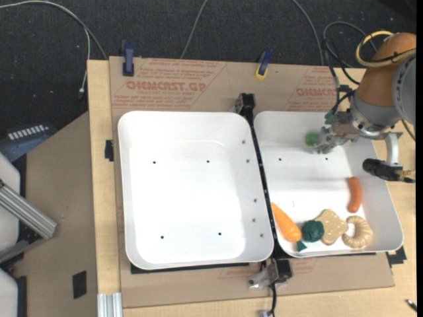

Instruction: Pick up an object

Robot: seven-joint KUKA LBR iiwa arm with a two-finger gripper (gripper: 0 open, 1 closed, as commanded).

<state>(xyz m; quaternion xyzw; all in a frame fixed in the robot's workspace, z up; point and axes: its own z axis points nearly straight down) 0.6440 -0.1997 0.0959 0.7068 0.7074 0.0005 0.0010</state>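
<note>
- Because the task is asking only for some object to be lifted, the grey arm with the orange band is reaching in over the far right corner of the right-hand shallow white bin (284,137), and its gripper (326,139) is hanging low there beside a small round green object (312,138).
- The green object is sitting at the tip of the fingers, touching or nearly so; whether it is actually lying between them is too small to tell, and I cannot tell whether the fingers are standing wide or narrow.
- The other candidates are lying well apart from the gripper, gathered along the near edge of the same bin: an orange carrot-shaped toy (286,222), a dark green lumpy toy (311,231), a tan bone-shaped piece (332,226) and a beige ring-shaped piece (359,232), with a small orange-red sausage-shaped toy (355,194) lying toward the right edge.
- That cluster is probably being passed over because its pieces are touching one another, whereas the green object is standing alone.
- The left-hand white bin (132,177) is sitting alongside on the cardboard-covered desk (106,111).
</note>
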